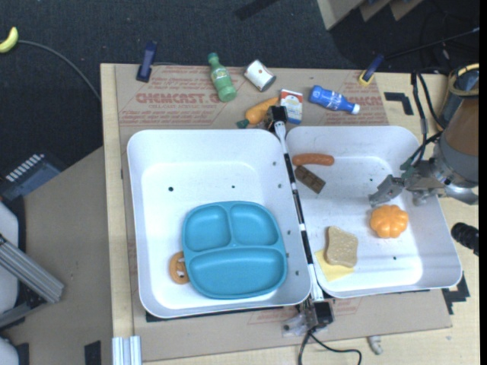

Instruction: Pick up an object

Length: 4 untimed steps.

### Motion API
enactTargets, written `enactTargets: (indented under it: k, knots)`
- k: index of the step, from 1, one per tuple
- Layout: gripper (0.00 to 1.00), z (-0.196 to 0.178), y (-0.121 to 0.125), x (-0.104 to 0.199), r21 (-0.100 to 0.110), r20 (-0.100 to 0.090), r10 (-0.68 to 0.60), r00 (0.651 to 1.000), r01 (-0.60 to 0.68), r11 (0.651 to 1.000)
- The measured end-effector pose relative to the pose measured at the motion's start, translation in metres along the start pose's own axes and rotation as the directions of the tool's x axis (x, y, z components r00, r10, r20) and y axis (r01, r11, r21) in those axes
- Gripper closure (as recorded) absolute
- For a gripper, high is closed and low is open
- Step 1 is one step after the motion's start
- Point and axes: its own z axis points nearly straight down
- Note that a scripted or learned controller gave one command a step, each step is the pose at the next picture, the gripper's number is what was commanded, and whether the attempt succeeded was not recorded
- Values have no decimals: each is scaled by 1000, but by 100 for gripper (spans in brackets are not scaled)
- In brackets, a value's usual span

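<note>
My gripper (401, 195) hangs over the right part of the right bin (358, 132), open, with nothing between its fingers. Just below it lies an orange toy pumpkin (389, 222), apart from the fingertips. Further left in the same bin are a sausage (313, 159), a brown block (310, 179) and a bread slice (342, 246) resting on a yellow cheese piece (327, 269).
The left bin (152, 166) holds a blue divided plate (233, 249) and a pretzel (178, 268). Behind the bins lie a green bottle (222, 78), a white can (259, 74), a blue bottle (333, 99), a small carton (291, 105) and a carrot (260, 111).
</note>
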Motion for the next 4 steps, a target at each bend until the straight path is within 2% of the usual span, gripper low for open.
enactTargets:
  k: [1, 2, 3, 4]
  knots:
    - [0, 86, -14, -7, 0, -1, -1, 1000, 1, 1000]
    - [0, 88, -54, 25, 0, -1, -1, 1000, 1, 1000]
    - [100, 79, -54, 25, -2, 0, 0, 1000, 0, 1000]
    - [100, -12, -16, 107, -3, -1, -4, 1000, 4, 1000]
